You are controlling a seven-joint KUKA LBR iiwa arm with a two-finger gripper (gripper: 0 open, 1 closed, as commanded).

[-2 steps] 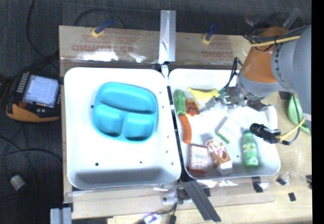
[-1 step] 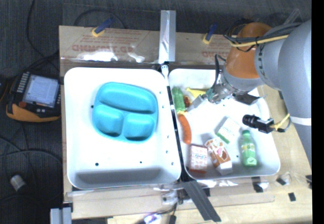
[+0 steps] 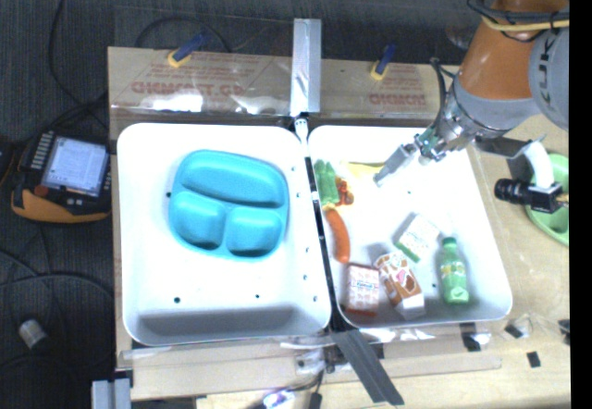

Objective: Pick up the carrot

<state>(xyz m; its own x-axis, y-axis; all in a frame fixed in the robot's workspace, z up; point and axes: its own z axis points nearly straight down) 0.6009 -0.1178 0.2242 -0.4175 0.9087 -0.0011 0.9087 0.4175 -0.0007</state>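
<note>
The carrot (image 3: 339,234) is a slim orange piece lying lengthwise against the left wall of the right bin (image 3: 487,213), with a green leafy piece (image 3: 326,180) just beyond its far end. My gripper (image 3: 396,162) hangs over the far middle of that bin, pointing down and to the left. It is up and to the right of the carrot, well apart from it, and I see nothing in it.
Near the front of the right bin lie a green bottle (image 3: 452,272), a white box (image 3: 417,237) and two red-and-white snack packs (image 3: 363,288) (image 3: 403,282). The left bin (image 3: 139,287) holds a blue divided tray (image 3: 228,202). A metal divider (image 3: 306,65) stands between the bins at the back.
</note>
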